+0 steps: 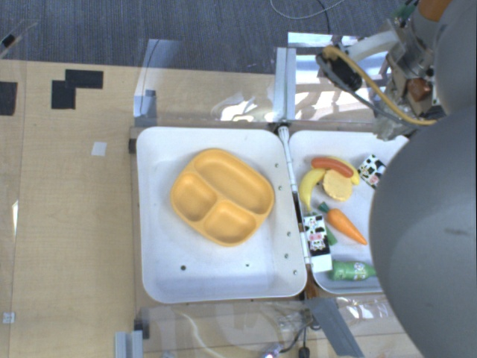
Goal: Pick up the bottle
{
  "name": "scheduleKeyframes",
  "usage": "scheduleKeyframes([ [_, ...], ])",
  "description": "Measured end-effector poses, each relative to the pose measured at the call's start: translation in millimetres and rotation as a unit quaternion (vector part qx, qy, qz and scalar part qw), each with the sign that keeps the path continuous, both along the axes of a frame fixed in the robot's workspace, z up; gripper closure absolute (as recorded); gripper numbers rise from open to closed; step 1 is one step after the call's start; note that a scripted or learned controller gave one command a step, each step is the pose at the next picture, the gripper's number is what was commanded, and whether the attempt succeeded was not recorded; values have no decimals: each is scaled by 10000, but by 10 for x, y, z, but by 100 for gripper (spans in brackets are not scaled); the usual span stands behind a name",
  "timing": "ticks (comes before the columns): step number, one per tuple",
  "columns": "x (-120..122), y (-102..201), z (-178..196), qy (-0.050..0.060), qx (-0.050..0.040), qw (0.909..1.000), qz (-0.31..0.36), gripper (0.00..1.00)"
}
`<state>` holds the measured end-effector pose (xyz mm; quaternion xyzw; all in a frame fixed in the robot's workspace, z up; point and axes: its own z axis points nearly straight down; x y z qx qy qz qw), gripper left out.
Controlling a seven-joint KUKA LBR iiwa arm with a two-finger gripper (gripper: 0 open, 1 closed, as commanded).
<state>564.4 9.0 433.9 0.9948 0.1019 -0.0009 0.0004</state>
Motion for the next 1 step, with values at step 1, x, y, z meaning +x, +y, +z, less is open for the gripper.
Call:
scheduleKeyframes([
  [1,356,528,-357,3,-1,10000,5,100],
])
